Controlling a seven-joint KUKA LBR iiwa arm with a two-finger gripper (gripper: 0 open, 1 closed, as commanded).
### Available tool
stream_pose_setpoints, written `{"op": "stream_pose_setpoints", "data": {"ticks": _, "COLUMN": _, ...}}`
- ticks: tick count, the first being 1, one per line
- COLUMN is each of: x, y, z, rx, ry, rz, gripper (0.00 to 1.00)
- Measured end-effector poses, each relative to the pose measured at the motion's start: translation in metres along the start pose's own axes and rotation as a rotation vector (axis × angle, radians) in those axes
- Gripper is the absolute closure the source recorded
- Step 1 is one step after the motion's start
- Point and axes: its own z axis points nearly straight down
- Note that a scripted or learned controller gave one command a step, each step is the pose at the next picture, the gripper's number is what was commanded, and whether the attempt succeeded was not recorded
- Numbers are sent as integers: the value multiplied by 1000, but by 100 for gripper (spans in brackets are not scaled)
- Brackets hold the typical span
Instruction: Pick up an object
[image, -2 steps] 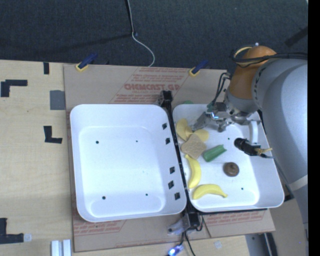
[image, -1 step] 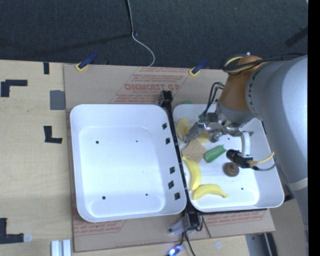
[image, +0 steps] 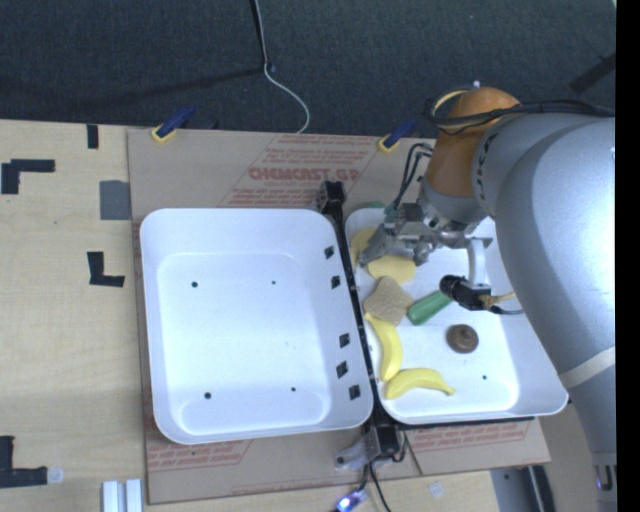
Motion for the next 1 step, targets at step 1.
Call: {"op": "stream_pose_setpoints", "data": {"ticks": 1, "x": 67, "y": 0, "z": -71, "rx": -6, "ry": 6, "rz": 5, "gripper": 0}}
